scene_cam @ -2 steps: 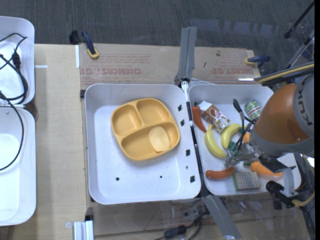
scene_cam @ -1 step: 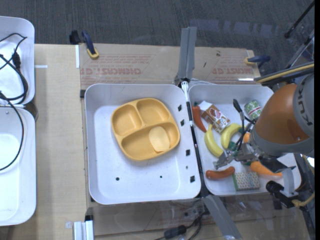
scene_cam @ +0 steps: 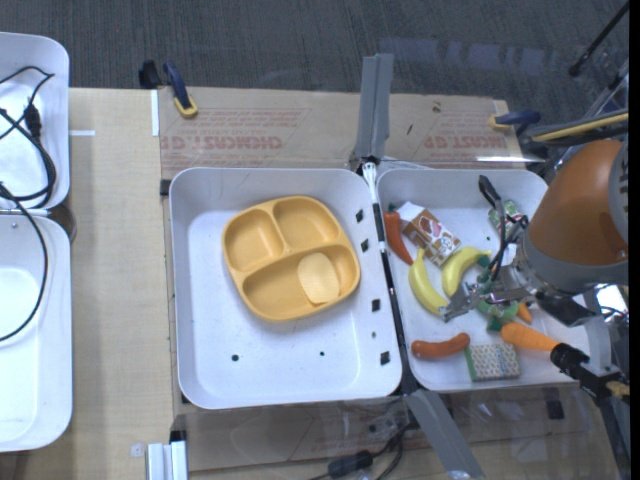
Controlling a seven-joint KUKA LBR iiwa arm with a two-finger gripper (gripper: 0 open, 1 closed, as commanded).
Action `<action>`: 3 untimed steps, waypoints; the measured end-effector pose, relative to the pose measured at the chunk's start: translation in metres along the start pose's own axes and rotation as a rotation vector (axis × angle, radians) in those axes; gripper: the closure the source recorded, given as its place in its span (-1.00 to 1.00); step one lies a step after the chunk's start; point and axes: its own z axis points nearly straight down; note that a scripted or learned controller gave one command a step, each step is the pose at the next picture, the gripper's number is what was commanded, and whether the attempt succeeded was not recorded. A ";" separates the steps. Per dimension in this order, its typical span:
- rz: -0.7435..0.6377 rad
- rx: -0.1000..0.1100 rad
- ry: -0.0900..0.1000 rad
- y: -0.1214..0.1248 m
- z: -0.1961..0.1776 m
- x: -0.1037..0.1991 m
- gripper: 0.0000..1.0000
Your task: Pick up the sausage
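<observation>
The sausage (scene_cam: 440, 346), short and orange-red, lies near the front edge of the right bin (scene_cam: 455, 380). My gripper (scene_cam: 462, 303) hangs low just above and to the right of it, over the lower ends of two bananas (scene_cam: 427, 288). A small gap separates the gripper from the sausage, and nothing is seen held in it. The grey arm with its orange band (scene_cam: 585, 208) reaches in from the right and covers the bin's right side.
A long red pepper-like piece (scene_cam: 398, 236) lies along the right bin's left wall, beside a snack packet (scene_cam: 432, 232). A carrot (scene_cam: 530, 338), a sponge (scene_cam: 493, 361) and a green item (scene_cam: 497, 318) crowd the front right. The left bin (scene_cam: 200, 348) holds a yellow divided plate (scene_cam: 290, 258).
</observation>
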 end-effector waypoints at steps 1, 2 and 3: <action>-0.072 0.003 0.002 -0.006 0.057 -0.003 -1.00; -0.072 0.002 0.002 -0.006 0.057 -0.003 -1.00; -0.069 0.003 0.002 -0.006 0.049 -0.003 1.00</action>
